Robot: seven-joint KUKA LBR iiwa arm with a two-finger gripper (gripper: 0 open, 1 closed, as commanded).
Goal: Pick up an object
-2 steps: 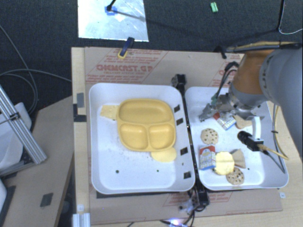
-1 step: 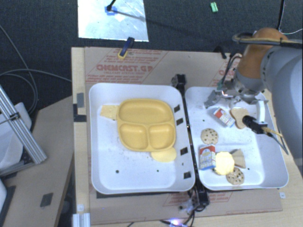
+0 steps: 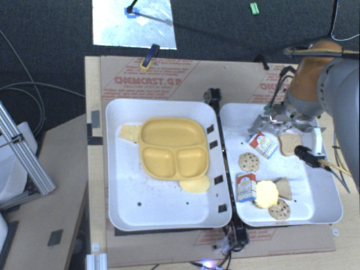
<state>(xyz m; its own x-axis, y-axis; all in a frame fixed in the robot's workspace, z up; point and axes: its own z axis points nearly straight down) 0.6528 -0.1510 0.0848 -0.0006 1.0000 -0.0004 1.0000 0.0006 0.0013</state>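
Pincer [image 3: 269, 120] sits low over right bin [image 3: 329, 207], upper-left part, just above the small red/white packet [image 3: 264, 145]; can't tell its state from this angle. Nothing seen held. Packet looks the likely target: thin, flat, glossy, so approach should prob. go straight down, centred, grip across narrow side. Nearby: round cookies [image 3: 249, 162], bread slice [image 3: 290, 144], yellow disc [image 3: 266, 193], all flat, hard-looking. Left bin [image 3: 121, 207] has smooth yellow plastic tray [image 3: 172, 148], 3 compartments.

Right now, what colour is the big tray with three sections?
Yellow: the tray shows in the camera view.
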